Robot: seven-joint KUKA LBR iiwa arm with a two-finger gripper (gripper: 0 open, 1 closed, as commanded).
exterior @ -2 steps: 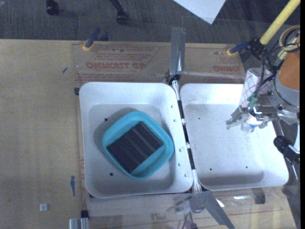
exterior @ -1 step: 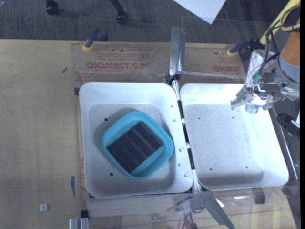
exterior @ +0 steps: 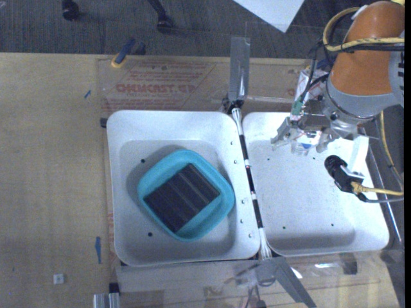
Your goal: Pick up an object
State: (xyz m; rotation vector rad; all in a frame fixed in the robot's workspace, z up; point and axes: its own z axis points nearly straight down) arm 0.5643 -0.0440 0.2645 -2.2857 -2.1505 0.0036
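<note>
A light blue square tub (exterior: 186, 194) lies tilted in the left bin (exterior: 122, 133), with a dark ridged block (exterior: 181, 196) resting inside it. My gripper (exterior: 302, 140) hangs over the far part of the right bin (exterior: 308, 230), under the orange-banded wrist (exterior: 369, 40). Its fingers are spread open, one finger (exterior: 281, 136) pointing left. I see nothing clearly held between them. The tub and block sit well to the gripper's left, across the divide between the bins.
A black cylinder with a yellow cable (exterior: 340, 172) hangs off the arm over the right bin's right side. A metal post (exterior: 239, 69) stands at the far end of the seam between the bins. A clear plastic sheet (exterior: 160, 85) lies behind the left bin.
</note>
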